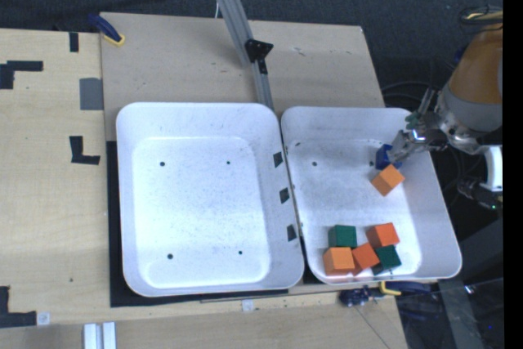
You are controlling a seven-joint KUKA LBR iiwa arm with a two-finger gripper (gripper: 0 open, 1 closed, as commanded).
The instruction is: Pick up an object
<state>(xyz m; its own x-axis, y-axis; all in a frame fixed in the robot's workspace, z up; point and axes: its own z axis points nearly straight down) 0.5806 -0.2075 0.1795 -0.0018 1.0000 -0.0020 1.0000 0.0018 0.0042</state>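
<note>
A: Quick pass. Landmark is the right bin (425, 200). Where's the arm?

B: The arm (478, 86) comes in over the right bin's far right corner, orange band above the wrist. The gripper (391, 161) sits low over the bin's right half, toward the far side.

A: Fingers?

B: Too small and dark to read, so I cannot tell whether they are apart or together. A blue bit (382, 155) shows right at the tip; can't tell whether it's a block or part of the tool.

A: Holding anything?

B: Can't confirm. An orange block (388, 179) lies tilted just under the tip, touching or nearly touching it. I don't see it between the fingers.

A: Rest of that bin?

B: A cluster at the right bin's near edge, all packed tight: a green block (342, 236) at the far left of the group, an orange cube (338, 260) in front of it, a red-orange block (365, 257) in the middle, another orange one (383, 234) behind, and a dark green block (388, 258) on the right end.

A: Anything else?

B: The left bin (131, 176) is flush against the right bin's left wall. A grey metal pole (231, 0) slants in from beyond both, ending at a black clamp (258, 51) just past the seam.
</note>
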